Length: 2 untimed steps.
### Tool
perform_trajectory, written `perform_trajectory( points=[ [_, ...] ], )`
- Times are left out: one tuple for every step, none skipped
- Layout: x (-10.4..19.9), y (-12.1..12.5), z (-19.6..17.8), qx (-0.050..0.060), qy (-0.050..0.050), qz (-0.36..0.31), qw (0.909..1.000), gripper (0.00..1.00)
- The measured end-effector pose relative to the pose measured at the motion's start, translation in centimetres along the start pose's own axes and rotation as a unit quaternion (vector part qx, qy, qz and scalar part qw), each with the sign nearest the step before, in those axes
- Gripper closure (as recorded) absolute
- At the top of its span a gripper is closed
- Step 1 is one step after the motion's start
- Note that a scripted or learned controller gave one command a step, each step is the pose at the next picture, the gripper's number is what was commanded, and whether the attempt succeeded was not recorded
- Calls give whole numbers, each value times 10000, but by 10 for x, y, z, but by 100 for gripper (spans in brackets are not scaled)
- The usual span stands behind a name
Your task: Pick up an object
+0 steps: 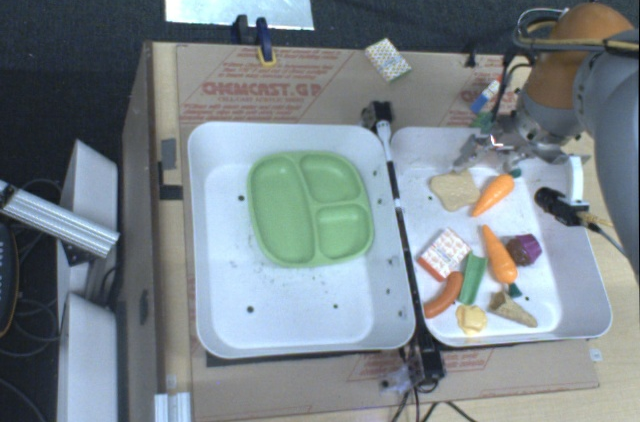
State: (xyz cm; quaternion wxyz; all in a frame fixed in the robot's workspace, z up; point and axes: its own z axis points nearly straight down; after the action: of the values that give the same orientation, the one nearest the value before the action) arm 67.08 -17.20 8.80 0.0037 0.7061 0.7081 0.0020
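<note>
Green three-part tray point(308, 208) in left bin point(220, 310), right bin point(580, 300) roughly nine toy foods, two carrots point(493, 194), jaws point(487, 148) state unclear.

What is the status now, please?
End effector low over right bin, back edge. Nothing seen held. Carrot and bread nearest. Plate in left bin.
</note>
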Motion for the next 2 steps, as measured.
perform_trajectory(
  points=[
    [21, 0, 0, -4, -1, -8, 10000, 0],
    [14, 0, 0, 1, 7, 1, 10000, 0]
  ],
)
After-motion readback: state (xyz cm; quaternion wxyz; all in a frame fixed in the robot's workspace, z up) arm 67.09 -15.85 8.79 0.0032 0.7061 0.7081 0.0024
